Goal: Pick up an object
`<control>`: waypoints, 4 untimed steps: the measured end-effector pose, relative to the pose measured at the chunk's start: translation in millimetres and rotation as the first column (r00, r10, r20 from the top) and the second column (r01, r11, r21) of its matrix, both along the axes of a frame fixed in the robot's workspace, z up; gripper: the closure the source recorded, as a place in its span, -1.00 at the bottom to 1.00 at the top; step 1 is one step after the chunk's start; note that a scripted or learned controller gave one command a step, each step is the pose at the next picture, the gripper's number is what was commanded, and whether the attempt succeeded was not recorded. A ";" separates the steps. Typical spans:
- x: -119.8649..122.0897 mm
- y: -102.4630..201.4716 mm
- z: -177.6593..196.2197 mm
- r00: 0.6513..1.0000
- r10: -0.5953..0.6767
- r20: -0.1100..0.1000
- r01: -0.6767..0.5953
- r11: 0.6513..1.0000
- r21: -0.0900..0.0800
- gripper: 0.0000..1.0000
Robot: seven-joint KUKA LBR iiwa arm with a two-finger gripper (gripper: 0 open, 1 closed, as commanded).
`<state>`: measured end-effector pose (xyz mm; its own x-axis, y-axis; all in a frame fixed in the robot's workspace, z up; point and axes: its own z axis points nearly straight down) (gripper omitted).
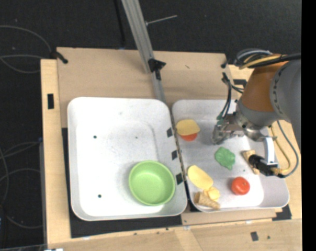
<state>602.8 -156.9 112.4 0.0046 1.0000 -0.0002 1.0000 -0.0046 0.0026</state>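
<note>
Bins come first: the wide white left bin (95, 140) holds a round light-green plastic bowl (151, 182); the white right bin (275, 195) holds the smaller pieces. Whether the hand (219, 134) is open or closed cannot be told. It hangs just above-left of the crumpled green object (225, 157), its likely target. A small red round object (240, 185) lies nearer the front wall, with open floor around both.

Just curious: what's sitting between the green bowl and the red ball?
In the camera view, between the bowl and the ball lie the bins' rims and a yellow piece.
</note>
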 end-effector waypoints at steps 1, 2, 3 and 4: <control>10.9 -2.8 59.2 1.000 0.007 0.005 -0.007 1.000 -0.001 1.00; 15.8 -5.8 123.8 1.000 0.009 0.006 -0.009 1.000 -0.001 1.00; 16.9 -6.6 149.8 1.000 0.011 0.002 -0.011 1.000 0.000 1.00; 23.2 39.1 153.6 1.000 0.011 0.000 -0.011 1.000 0.001 1.00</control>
